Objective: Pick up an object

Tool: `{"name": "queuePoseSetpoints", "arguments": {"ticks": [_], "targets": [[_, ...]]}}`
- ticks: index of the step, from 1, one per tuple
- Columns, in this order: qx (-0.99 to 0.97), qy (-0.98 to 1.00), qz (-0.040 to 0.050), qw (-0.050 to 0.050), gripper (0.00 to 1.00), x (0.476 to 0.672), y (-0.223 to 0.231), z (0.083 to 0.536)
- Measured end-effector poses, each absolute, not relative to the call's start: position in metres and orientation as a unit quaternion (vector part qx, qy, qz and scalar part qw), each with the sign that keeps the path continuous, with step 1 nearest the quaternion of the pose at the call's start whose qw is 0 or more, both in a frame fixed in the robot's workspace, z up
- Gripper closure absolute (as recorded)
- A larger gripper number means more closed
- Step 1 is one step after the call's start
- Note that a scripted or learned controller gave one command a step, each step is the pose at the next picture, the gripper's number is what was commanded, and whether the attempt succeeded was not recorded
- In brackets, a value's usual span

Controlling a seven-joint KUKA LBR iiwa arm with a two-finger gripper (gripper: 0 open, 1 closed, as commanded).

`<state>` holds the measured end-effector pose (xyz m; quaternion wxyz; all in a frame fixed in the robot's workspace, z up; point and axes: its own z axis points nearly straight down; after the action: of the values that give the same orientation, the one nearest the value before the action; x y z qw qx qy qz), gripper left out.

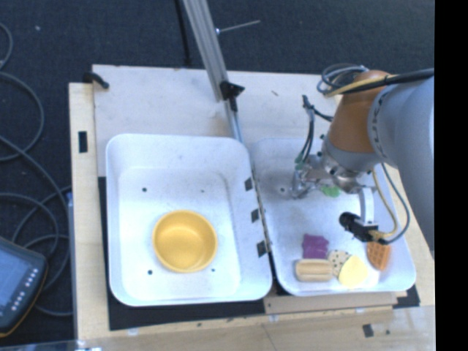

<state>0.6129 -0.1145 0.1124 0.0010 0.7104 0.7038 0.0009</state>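
Arm (352, 123) is seen reaching in from the right over the right bin (272, 152). End effector (298, 187) is lowered in the far-left part of that bin, close to its floor. How far it is open cannot be told, and nothing is seen gripped in it.

Green piece (332, 191) is noted just right of the end effector, partly hidden under the wrist; whether the two touch cannot be told.

The other items are clustered along the near edge of the right bin, well apart from the end effector:
- purple piece (315, 246)
- tan roll (314, 270), just below the purple piece
- spotted piece (338, 259), between roll and yellow piece (354, 273)
- orange piece (377, 255), at the right wall

Yellow bowl (184, 240) is seen upright in the near half of the left bin (131, 159). Both bins are set side by side on the counter (146, 93).
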Motion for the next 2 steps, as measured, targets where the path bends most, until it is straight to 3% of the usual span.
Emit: {"name": "queuePoseSetpoints", "arguments": {"ticks": [2], "targets": [[0.706, 0.708, 0.0024, 0.003, 1.00, 0.612, -0.119, 0.212]]}}
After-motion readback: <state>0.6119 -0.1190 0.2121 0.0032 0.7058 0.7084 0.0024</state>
